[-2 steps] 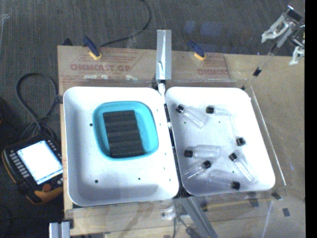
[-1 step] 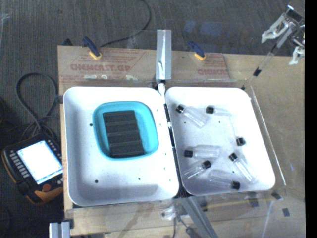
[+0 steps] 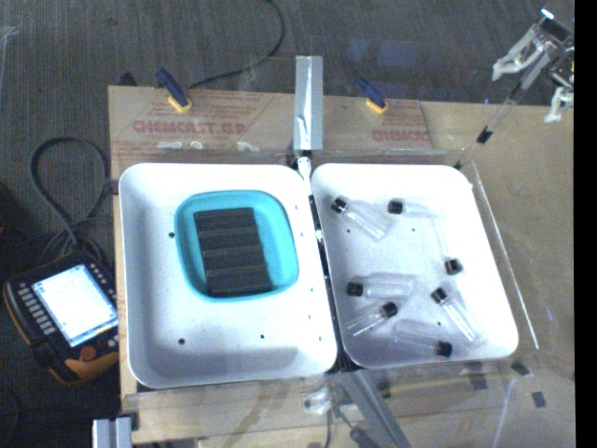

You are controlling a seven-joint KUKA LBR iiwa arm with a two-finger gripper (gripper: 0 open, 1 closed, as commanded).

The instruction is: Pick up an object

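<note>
Two white bins sit side by side on the counter [image 3: 410,124]. The left bin [image 3: 149,343] holds a teal tray [image 3: 284,241], set a little above the bin's middle, and in the tray lies a dark ribbed block [image 3: 230,248] that fills most of its floor. The right bin [image 3: 466,194] holds a scatter of clear vials with black caps: one near the upper left corner [image 3: 359,217], one just to its right near the top [image 3: 410,210], one along the right wall [image 3: 440,250], two close together at the lower left [image 3: 381,287] [image 3: 371,320], one at the lower right [image 3: 450,311], and one lying along the bottom edge [image 3: 418,341]. All of them lie on their sides on the bin floor. The gripper [image 3: 536,49] is at the upper right, over the floor well outside the bins and apart from every vial; whether it is spread or closed cannot be told. A handheld screen [image 3: 70,306] rests on the floor left of the counter.
</note>
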